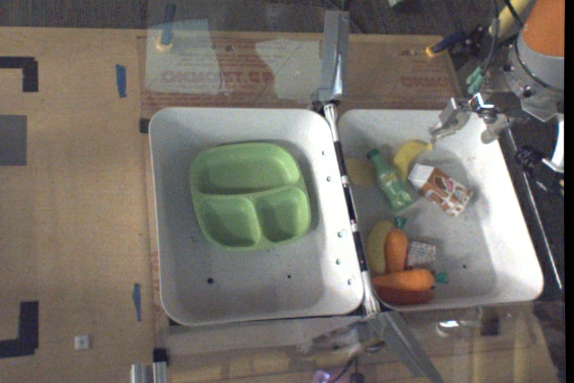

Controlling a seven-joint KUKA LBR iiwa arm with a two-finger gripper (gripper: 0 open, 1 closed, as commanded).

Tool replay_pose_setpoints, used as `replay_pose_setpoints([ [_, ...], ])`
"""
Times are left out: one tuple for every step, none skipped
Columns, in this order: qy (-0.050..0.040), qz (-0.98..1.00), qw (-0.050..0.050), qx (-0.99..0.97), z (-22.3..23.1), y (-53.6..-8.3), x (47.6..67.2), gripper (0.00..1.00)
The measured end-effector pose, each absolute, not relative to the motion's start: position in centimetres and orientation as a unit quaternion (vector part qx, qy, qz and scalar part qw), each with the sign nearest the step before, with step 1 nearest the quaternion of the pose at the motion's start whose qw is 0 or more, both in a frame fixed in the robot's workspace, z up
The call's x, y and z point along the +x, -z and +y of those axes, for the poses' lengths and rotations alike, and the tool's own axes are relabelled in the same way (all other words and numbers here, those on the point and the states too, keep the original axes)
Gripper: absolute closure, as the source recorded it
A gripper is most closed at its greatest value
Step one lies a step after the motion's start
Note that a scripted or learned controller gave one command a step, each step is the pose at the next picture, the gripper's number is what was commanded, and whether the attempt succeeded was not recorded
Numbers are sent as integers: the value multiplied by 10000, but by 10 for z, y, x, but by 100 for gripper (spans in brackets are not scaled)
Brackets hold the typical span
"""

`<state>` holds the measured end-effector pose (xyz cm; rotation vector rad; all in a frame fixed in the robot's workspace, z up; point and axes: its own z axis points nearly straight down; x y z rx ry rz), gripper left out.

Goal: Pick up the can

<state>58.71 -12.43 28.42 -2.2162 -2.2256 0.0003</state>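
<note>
While the gripper [468, 121] is held over the far edge of the right bin [516, 238], with its fingers spread and nothing between them, no pick can be counted yet. What is taken for the can [421, 253], small and red-and-white labelled, is seen near the bin's front, just beside a carrot [405, 281] and well apart from the gripper, with a carton [441, 190] between them. Approach, closing and lift are all left to be done.

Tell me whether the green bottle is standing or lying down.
Lying down. The green bottle rests on its side on the floor of the right bin, cap toward the bin's far-left corner.
</note>
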Motion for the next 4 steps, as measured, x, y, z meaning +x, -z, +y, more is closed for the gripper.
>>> replay_pose_setpoints([
  [-1, -6859, 4, -7277, -124, -197, 503, 0],
  [2, -6606, -10, -7507, -197, -122, 548, 0],
  [22, -5216, -17, -8532, -186, -87, 523, 0],
  [18, -5190, -37, -8548, -190, -98, 523, 100],
])
